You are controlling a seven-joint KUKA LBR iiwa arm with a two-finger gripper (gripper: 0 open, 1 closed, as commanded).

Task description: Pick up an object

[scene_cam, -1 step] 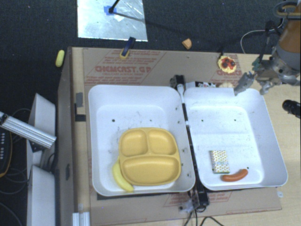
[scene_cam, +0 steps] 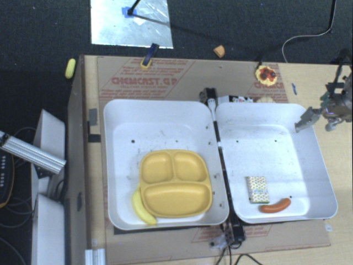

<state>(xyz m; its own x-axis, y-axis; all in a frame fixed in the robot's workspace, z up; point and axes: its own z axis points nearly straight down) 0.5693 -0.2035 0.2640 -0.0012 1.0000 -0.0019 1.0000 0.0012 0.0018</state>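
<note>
Sausage (scene_cam: 274, 205) and patterned packet (scene_cam: 257, 189) lie near the right bin's (scene_cam: 317, 153) front edge.
Hand (scene_cam: 319, 120) is seen over that bin's far right rim; finger state cannot be told.

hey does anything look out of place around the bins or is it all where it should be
A few things lie outside the bins: a small pizza toy on the cardboard behind the right bin, a tan piece and a yellow piece on the dark floor. Nothing looks spilled or damaged.
</note>
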